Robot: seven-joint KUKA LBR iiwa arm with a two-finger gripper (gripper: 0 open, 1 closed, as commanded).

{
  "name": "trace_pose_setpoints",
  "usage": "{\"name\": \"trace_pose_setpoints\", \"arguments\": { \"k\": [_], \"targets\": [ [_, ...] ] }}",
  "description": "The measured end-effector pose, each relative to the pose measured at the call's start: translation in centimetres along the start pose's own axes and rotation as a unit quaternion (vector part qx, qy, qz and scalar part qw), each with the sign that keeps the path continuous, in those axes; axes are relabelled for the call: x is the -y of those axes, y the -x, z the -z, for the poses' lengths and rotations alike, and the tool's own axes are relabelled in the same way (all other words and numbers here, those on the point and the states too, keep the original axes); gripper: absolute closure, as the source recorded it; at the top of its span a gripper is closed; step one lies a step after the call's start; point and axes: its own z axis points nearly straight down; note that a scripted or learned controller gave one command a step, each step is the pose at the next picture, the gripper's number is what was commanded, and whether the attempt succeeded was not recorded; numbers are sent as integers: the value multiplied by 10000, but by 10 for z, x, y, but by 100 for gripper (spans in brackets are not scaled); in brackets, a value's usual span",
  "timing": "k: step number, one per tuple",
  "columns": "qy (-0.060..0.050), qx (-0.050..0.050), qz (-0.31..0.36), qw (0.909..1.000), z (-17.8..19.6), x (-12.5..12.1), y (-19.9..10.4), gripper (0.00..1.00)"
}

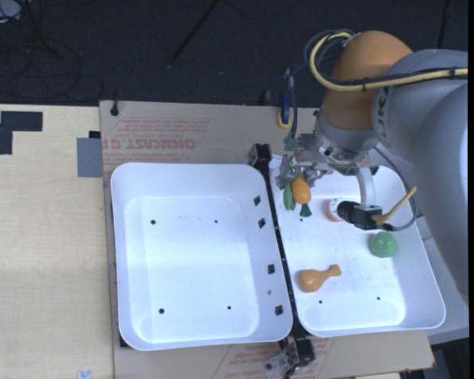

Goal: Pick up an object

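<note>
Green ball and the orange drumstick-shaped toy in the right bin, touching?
Apart. The camera view shows bare white bin floor between the green ball and the orange toy, which lies lower and to the left.

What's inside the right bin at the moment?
The right bin holds a green ball, an orange drumstick-shaped toy and an orange-and-green carrot-like toy below the gripper. The arm covers the bin's upper right corner.

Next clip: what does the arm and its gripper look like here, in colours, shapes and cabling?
The arm is a bulky grey, rounded casing with an orange domed band above the wrist. A yellow cable loops beside that band, and another runs along the grey link. The gripper is a small grey metal assembly below the wrist.
</note>
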Motion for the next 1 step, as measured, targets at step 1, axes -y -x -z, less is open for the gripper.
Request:
{"name": "trace_pose_setpoints", "arguments": {
  "k": [1],
  "targets": [
    [-57,1,-9,10000,-7,3,-70,100]
  ]
}}
